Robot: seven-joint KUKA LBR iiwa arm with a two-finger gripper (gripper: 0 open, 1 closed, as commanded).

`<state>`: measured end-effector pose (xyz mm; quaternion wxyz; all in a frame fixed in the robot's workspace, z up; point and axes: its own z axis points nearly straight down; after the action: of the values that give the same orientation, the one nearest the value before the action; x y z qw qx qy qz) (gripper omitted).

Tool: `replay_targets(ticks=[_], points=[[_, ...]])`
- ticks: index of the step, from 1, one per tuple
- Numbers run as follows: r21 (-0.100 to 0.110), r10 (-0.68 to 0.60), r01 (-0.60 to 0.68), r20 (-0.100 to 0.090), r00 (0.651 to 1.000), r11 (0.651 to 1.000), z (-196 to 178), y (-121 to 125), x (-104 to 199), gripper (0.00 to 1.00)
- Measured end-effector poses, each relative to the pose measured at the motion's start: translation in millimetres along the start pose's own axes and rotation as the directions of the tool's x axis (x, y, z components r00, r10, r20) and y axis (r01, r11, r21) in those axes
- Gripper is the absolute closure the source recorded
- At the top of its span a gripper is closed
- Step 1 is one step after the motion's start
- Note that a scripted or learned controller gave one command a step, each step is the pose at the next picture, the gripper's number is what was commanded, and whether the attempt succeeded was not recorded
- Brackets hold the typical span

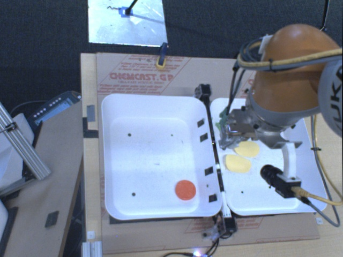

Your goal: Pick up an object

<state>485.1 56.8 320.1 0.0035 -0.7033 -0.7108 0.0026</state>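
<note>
An orange round disc (185,189) lies in the left bin (123,122), near its front right corner. Two pale yellow flat pieces rest in the right bin (252,202): one (247,149) just under the arm's wrist, the other (237,164) a little nearer the front. A small green thing (221,123) peeks out at the wrist's left side. My gripper (231,134) hangs low over the right bin's left part, right beside the upper yellow piece. The big orange and grey arm body (292,74) covers the back of that bin.
A black divider with clips (210,143) runs between the bins. A black cylinder on a cable (278,181) hangs off the arm over the right bin's front. A shiny metal plate (126,14) lies beyond the bench at the back.
</note>
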Motion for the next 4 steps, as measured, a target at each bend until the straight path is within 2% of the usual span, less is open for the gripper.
replay_targets(ticks=[1,2,3,4], points=[[-0.003,-0.002,0.002,-0.001,1.0,1.0,104.6,2.6,102.2,1.0],[-0.015,0.0,0.0,-0.004,1.0,1.0,35.5,3.6,158.2,1.0],[-0.022,0.006,-0.006,-0.005,1.0,1.0,-95.4,3.2,139.0,1.0],[-0.005,0.003,-0.003,0.002,1.0,1.0,-26.4,2.3,179.6,1.0]])
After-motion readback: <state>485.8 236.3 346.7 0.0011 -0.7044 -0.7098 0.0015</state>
